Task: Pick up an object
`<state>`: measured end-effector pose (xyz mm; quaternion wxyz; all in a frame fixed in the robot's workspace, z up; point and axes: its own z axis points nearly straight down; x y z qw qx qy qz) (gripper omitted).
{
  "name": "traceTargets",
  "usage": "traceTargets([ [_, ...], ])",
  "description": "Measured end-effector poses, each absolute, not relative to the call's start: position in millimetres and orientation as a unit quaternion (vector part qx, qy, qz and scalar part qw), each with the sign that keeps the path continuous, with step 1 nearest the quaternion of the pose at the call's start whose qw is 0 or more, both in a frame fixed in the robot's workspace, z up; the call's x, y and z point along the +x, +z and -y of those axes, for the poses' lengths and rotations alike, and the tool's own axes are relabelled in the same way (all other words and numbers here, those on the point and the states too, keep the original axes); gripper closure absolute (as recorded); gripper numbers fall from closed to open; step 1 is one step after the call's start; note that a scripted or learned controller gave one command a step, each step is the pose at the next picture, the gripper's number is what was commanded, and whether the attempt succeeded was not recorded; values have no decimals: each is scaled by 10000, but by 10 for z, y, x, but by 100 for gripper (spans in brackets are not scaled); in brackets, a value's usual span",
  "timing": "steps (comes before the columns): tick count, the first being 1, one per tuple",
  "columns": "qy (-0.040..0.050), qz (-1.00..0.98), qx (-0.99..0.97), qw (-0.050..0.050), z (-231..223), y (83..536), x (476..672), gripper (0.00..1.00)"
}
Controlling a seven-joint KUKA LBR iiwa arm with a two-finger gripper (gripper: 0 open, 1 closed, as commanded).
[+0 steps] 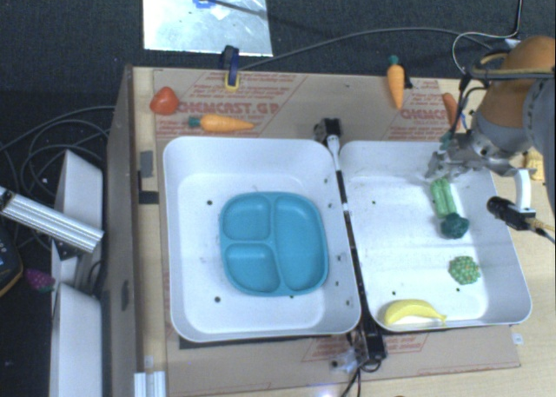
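The arm (512, 100) entered from the right, its outer part cut off by the frame edge. The claw (452, 165) hung over the upper part of the right bin (495, 300), directly above the top end of a green vegetable-shaped toy (446, 204). Whether the claw was open, closed or gripping could not be told: its tips merged with cables and grey metal. The toy lay lengthwise on the bin floor, its darker lower end (453, 228) rounded; contact with the claw could not be confirmed. In the same bin, a green knobbly ball (465, 270) lay nearer the front and a banana (414, 313) lay against the front wall. The left bin (187, 213) held a blue divided plate (274, 241). On the counter (287, 95) behind the bins lay a tomato-like piece (164, 101), one carrot (224, 123) and a second carrot (396, 82). An orange item (448, 109) beside the arm was partly hidden.
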<state>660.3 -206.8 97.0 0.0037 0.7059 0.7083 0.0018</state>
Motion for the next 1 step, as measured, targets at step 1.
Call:
traceTargets([
  [1, 12, -7079, 7063, 23, 1889, 1609, 6246, 100],
])
